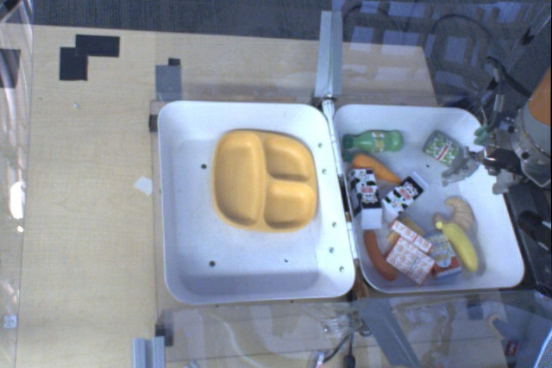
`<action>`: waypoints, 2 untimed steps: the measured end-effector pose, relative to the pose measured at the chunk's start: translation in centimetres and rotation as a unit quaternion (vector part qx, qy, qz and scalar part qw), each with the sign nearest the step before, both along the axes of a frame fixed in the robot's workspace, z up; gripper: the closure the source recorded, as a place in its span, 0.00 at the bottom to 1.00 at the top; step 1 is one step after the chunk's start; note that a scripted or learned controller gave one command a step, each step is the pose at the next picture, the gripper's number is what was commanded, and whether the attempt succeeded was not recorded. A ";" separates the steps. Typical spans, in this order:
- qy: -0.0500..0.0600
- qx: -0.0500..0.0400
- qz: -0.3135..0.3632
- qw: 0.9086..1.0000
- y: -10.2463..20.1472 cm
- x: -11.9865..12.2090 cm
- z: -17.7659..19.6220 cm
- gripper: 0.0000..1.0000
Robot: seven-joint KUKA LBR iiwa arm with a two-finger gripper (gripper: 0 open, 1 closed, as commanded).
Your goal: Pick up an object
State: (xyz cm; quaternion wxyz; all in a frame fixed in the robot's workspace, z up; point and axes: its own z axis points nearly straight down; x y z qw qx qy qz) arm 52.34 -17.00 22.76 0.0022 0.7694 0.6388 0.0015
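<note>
The pincer (470, 164) hangs over the right bin's (509, 271) far right side with nothing between its tips, and whether they're apart or together I cannot tell, so it looks poised to choose a target. Closest is a small green carton (442, 147) just left of it, with a banana (460, 244) below, a green bottle (373, 140), carrot (376, 168) and cow-print boxes (379, 190) further left. Beyond them, the left bin (185, 271) holds a yellow divided tray (263, 178).
</note>
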 end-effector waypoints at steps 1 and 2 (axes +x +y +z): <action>0.001 0.000 0.042 0.999 5.5 6.8 -7.0 0.00; -0.020 -0.008 0.109 0.994 7.0 2.6 -11.2 0.00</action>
